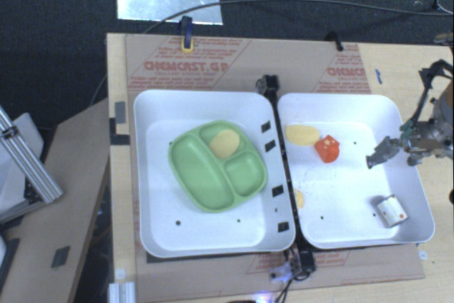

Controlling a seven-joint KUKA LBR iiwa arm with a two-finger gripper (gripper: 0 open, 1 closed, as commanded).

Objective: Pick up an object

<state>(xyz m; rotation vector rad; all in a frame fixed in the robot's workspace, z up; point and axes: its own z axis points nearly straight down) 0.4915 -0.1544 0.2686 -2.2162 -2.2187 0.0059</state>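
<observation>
**Gripper over right bin, nothing between the fingers**

Camera view, looking down at a slant on both bins.

Left bin (152,174): holds a green divided plate (213,174), three compartments, lying flat and turned at an angle. A pale yellow object (225,143) sits in the upper compartment of the plate. The other two compartments show bare green.

Right bin (355,110): four things on the floor.
- A pale yellow oval piece (302,134) near the upper left corner.
- A red-orange object (327,149) with small light marks, just right of the oval piece and slightly below it; whether the two touch is not resolvable.
- A small yellow scrap (299,199) against the left wall, lower down, partly cut off by the divider between the bins.
- A small white cylinder (391,210) with a dark end, lying on its side near the lower right corner.

Arm enters from the right edge. The gripper (376,156) hangs over the right-hand part of the right bin, dark fingers pointing left and slightly down. It is well apart from the red-orange object and from the oval piece, and nearer to the white cylinder, which lies below it in the frame. No object is seen at the fingertips. The finger gap is too small and dark to read; cannot tell whether wide or narrow.

Bench: both bins rest on a printed cardboard sheet (241,64).
</observation>
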